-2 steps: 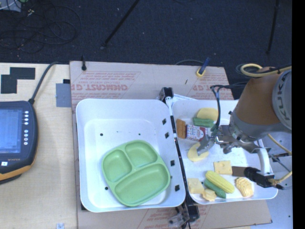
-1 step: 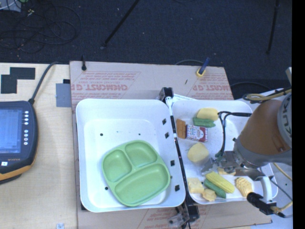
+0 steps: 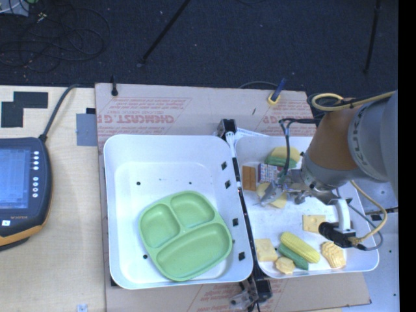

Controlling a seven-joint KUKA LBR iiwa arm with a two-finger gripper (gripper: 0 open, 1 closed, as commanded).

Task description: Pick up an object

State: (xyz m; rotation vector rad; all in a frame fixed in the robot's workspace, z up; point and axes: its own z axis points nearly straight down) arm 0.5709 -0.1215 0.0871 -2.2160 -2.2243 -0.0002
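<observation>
A pale wooden bench carries cardboard sheeting under two shallow white bins. Nearest in the right bin lie a corn cob, a green pod beside it and tan, lumpy pieces, all well apart from the gripper. The gripper hangs low over a heap of small yellow pieces at the bin's left side; whether it is open or closed cannot be told. The left bin holds a smooth green divided plate. A tablet rests at far left. Beyond, cables cross dark carpet.
</observation>
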